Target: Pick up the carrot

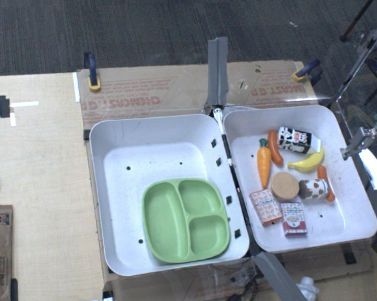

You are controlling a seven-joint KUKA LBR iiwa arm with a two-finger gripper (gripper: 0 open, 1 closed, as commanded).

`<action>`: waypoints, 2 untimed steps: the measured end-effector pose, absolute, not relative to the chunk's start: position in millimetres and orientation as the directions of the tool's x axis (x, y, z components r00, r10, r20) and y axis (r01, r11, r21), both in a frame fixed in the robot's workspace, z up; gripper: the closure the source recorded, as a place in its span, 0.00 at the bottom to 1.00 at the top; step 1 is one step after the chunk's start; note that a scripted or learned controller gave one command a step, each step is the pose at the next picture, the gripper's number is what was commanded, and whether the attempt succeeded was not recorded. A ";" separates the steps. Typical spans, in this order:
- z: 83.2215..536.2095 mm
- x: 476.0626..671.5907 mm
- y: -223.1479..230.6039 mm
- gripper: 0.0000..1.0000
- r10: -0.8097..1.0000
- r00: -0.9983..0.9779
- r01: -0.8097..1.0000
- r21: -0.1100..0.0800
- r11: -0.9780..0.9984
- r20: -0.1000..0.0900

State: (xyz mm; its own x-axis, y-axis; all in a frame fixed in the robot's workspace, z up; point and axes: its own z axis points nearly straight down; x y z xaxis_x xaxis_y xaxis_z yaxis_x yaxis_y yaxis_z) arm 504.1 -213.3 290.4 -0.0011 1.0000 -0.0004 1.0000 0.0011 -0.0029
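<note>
Carrot [263, 163] lies in right bin [350, 228].

Look at the right edge, just past the wall of the right bin [340, 123]. You can see a small grey metal piece [358, 145] there, shiny and bent. A bright white strip [374, 168] sits just nearer than it. Thin dark rods [359, 19] slant across the far right corner. You cannot tell if these bits belong to the arm. They are small and cut off by the edge.
</note>
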 end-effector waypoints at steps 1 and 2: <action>178.7 545.1 -154.4 0.00 0.997 -0.077 0.997 -0.003 0.077 0.000; 91.1 552.7 -101.0 0.00 0.999 -0.045 0.999 -0.002 0.045 0.000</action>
State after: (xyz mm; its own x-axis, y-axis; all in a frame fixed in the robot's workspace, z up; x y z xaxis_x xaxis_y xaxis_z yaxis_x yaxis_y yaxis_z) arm 552.7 -101.0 91.1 -0.0452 0.9990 -0.0004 0.9990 0.0452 -0.0020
